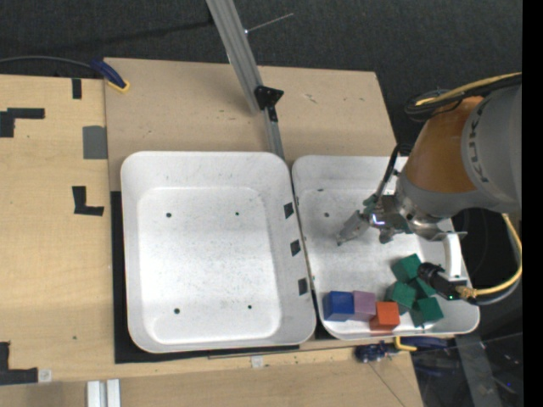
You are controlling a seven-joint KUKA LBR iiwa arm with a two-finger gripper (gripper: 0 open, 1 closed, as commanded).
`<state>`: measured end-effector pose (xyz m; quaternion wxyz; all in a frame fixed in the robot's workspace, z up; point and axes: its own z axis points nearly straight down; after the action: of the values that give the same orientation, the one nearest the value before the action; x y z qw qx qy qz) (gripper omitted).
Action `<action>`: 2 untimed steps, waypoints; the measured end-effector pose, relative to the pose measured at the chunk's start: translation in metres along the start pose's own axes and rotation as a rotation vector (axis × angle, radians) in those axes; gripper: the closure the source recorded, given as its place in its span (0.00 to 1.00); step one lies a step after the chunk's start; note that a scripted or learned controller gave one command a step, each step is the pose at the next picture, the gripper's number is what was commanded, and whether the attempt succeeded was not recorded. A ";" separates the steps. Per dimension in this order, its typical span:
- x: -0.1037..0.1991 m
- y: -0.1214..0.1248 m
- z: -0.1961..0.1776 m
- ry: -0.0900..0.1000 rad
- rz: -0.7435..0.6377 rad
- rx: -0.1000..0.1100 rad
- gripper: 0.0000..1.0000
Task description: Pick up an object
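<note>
Two shallow white bins are sitting side by side on the wooden counter (212, 100): the left bin (136, 253) and the right bin (339, 176), touching along their inner rims. Five or so small objects are lying in the right bin, all crowded into its near right corner. One blue block (339, 304) is resting against the near wall, one pale purple block (364, 304) is sitting just beside it on the right, and one orange block (387, 315) is touching the purple one on its right. Two or three dark green pieces (414, 288) are piling up just right of the orange block; their exact count is hard to tell because they are overlapping.

One arm (475, 151), grey with an orange band, is reaching in from the right edge and bending down over the right bin. Its wrist is hanging above the middle of that bin's right half, and the claw (363, 224) is pointing down and leftward toward the bin floor. The claw is spread apart with nothing between its fingers (348, 231); one finger is slanting out to the left, close to the bare white floor. The claw is standing apart from the blocks, which are lying nearer the camera than it, with the green pieces closest to the wrist.

One slanted metal rail (242, 49) is crossing the far part of the counter.
</note>
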<state>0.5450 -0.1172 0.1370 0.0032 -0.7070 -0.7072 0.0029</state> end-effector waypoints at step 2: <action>0.001 0.000 0.036 0.001 -0.002 -0.005 1.00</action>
<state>0.5443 -0.1157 0.1009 0.0018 -0.7064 -0.7078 0.0009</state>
